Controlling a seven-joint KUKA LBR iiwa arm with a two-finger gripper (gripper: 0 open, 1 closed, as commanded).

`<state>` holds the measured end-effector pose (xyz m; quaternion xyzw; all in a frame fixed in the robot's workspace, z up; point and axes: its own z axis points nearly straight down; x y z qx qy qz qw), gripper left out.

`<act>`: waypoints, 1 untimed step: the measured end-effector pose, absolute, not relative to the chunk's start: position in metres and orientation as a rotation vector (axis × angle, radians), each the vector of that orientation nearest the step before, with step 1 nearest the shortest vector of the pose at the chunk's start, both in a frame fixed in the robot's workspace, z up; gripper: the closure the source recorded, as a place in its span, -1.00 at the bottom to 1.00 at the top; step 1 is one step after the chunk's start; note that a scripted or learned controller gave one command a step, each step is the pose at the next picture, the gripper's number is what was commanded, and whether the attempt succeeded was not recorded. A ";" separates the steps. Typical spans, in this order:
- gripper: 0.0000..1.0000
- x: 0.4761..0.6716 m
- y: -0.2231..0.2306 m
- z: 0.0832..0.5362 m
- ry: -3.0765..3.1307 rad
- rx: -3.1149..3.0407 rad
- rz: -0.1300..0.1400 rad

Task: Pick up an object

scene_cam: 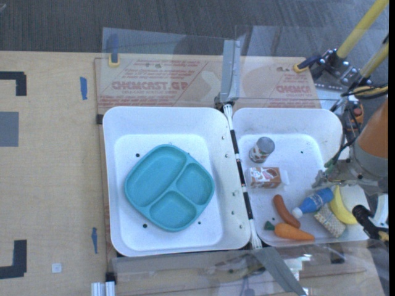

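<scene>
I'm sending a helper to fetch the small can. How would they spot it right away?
Look in the right bin, near its divider side at the far end. The can stands upright above the little carton; it alone is round with a grey metal top.

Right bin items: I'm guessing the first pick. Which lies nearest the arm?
The banana, at the bin's right edge beside the arm; the blue bottle comes next, while the can and carton lie farther left.

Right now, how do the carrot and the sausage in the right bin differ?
The carrot is orange with a green end; the sausage is reddish brown. The carrot lies almost level near the bin's front edge; the sausage lies slanted just behind it. Both are long, thin and lying flat, close together.
</scene>
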<state>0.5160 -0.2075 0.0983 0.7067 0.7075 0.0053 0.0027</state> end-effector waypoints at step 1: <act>1.00 0.558 -0.151 0.190 2.113 2.324 0.000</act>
